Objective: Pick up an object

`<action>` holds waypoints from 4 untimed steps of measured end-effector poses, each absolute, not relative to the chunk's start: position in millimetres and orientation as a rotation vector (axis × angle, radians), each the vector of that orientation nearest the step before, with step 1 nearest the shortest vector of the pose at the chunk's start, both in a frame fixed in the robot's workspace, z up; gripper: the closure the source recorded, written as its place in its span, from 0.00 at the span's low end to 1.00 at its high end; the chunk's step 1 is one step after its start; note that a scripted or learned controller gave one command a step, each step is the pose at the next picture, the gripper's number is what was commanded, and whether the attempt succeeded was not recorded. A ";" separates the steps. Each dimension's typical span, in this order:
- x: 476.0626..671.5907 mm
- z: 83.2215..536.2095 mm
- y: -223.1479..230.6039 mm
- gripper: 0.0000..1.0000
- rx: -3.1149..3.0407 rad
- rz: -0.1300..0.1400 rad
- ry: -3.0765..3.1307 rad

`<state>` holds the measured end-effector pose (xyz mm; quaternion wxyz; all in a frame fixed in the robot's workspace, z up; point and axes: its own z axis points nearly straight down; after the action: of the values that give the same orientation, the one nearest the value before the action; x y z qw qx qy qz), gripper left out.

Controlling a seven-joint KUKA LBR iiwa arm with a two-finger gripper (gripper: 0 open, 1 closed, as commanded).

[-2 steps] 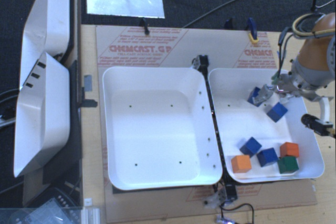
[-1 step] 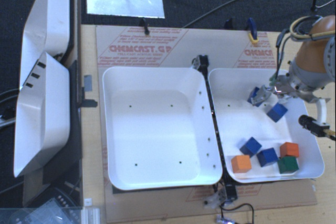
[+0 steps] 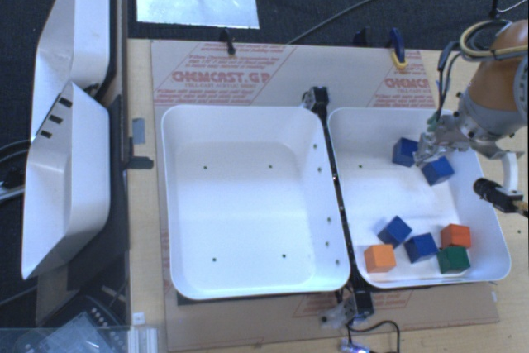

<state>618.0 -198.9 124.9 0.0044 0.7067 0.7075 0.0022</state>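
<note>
At the near end of my right bin (image 3: 488,248) lie orange, red, green and two blue cubes (image 3: 420,246). Farther back, my end effector (image 3: 431,150) sits between two blue cubes (image 3: 405,151); its grip I cannot tell.

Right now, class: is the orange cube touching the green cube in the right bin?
Apart. The camera view shows the orange cube at the cluster's left and the green cube at its right, with a blue cube and white bin floor between them.

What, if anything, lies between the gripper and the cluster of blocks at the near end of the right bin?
In the camera view, bare white bin floor separates the gripper from the cluster.
</note>
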 end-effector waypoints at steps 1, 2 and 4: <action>625.1 186.6 -197.3 1.00 2.216 0.005 2.219; 633.2 235.5 -203.4 1.00 2.217 0.004 2.219; 623.8 265.8 -143.3 1.00 2.216 0.003 2.227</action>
<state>623.8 -143.3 265.8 0.0000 0.7053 0.7089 0.0008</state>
